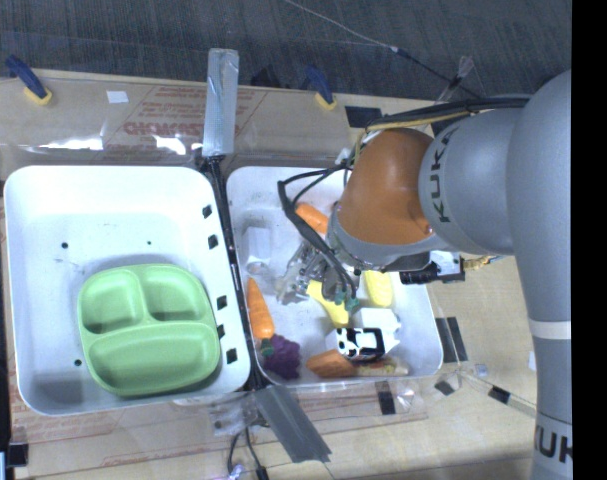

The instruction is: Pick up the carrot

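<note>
A long orange carrot point(259, 310) lies along the left wall of the right bin point(245, 200), pointing towards the near edge. My gripper point(309, 278) hangs low in the middle of that bin, just right of the carrot's upper end, with a small gap between them. Nothing orange shows in the gripper. The arm's orange band point(385, 190) covers the bin's back right part.
Around the gripper lie a second orange piece point(311, 218), yellow items point(335, 310), a black-and-white toy point(361, 341), purple grapes point(280, 354) and another orange piece point(333, 365). The left bin point(43, 198) holds a green divided plate point(148, 328).
</note>
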Robot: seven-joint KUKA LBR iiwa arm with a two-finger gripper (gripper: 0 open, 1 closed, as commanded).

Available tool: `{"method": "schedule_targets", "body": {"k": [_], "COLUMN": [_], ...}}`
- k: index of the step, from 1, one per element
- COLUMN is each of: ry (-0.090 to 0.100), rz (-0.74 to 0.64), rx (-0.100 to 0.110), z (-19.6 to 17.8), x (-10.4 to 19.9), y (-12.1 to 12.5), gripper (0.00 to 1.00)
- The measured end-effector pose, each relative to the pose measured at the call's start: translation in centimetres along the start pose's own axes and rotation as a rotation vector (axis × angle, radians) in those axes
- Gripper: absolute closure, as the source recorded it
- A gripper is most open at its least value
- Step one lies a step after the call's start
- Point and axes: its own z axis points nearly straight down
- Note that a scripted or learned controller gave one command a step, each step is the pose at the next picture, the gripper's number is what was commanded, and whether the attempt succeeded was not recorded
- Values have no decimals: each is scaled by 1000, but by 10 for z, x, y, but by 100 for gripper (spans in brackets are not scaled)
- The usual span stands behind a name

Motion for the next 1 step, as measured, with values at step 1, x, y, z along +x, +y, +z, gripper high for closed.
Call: {"method": "schedule_targets", "body": {"k": [1], "ry": [-11], "rz": [38], "rx": [-3], "z": [-92], "x": [-22], "y": [28], "gripper": [100]}}
